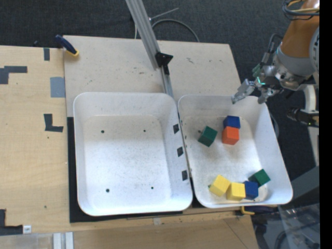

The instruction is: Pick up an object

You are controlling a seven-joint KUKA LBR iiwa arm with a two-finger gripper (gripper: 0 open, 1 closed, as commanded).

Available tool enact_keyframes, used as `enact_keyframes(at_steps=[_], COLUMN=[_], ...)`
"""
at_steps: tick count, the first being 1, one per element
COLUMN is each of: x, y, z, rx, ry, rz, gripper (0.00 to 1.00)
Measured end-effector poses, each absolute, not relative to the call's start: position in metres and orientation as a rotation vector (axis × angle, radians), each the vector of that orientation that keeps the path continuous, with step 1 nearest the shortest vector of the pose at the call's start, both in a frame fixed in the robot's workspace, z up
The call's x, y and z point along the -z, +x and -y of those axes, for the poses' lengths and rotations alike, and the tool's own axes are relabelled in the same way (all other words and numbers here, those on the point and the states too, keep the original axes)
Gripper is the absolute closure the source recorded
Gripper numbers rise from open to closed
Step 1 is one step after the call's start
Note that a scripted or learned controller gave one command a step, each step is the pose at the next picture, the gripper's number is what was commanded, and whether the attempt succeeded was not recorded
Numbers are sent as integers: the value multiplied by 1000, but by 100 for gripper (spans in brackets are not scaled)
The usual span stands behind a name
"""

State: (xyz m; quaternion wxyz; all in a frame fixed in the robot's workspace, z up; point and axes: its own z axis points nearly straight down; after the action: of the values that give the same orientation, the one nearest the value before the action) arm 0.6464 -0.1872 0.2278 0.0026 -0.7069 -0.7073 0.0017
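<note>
Two shallow white bins sat side by side on the bench. Above the right bin's (270, 134) far corner hung the two-finger gripper (249, 96), fingers spread, holding nothing. Nearest lay a blue cube (232, 122) touching an orange cube (230, 135).

Two bins sit side by side mid-frame. The right bin (270, 134) holds three blocks (231, 129) near its upper middle and four blocks (238, 187) clustered along its lower edge.
</note>
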Motion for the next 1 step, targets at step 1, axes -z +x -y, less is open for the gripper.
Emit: enact_keyframes(at_steps=[1], x=[-231], y=[647], z=[187], rx=[-3], ry=[-2219], rz=[2223], gripper=[0])
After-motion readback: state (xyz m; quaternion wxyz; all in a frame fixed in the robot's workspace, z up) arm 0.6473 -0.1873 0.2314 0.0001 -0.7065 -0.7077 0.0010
